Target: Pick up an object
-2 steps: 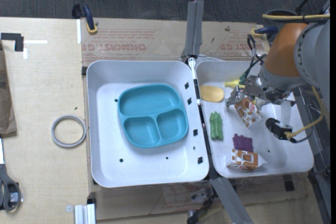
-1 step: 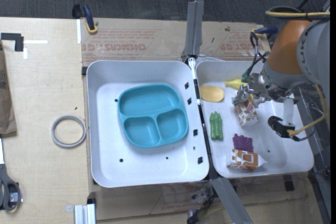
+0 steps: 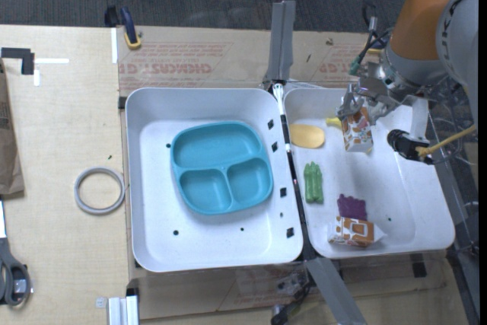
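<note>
My gripper (image 3: 357,110) hangs over the back of the right bin (image 3: 426,194), reaching in from the right. It is shut on a small orange-and-white carton (image 3: 358,135), which stands upright with its top between the fingers. Just left of the carton lie a yellow bun-shaped object (image 3: 307,135) and a small yellow piece (image 3: 333,121). Further forward in the same bin are a green pod-shaped object (image 3: 313,183), a purple object (image 3: 351,205) and a second orange-and-white carton (image 3: 354,232) lying on its side.
The left bin (image 3: 144,186) holds a blue divided tray (image 3: 221,167). A grey ring (image 3: 99,189) lies on the bench to the left, and scissors (image 3: 11,281) at the bottom left corner. A grey divider bar (image 3: 281,42) stands behind the bins.
</note>
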You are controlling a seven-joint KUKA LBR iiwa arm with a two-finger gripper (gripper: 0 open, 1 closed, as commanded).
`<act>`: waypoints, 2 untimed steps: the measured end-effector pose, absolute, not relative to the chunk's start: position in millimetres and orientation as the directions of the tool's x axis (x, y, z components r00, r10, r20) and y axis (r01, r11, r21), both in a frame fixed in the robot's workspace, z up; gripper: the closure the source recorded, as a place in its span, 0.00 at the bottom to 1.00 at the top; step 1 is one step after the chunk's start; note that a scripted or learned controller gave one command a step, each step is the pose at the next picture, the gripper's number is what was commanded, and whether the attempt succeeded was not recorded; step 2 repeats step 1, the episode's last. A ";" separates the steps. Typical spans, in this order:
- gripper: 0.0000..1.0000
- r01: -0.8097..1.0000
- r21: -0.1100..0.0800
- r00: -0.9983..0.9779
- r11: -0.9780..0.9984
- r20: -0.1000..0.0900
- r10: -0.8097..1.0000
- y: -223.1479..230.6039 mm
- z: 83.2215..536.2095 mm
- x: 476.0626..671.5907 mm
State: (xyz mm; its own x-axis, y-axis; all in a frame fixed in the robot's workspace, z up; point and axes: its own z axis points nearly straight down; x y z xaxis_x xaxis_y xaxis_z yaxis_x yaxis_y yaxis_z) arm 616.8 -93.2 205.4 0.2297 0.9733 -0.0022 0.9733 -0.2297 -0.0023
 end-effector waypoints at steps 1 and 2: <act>1.00 0.971 -0.003 0.241 -0.241 -0.003 0.971 -74.0 302.9 597.8; 1.00 0.971 -0.003 0.241 -0.241 -0.003 0.971 -74.0 302.9 597.8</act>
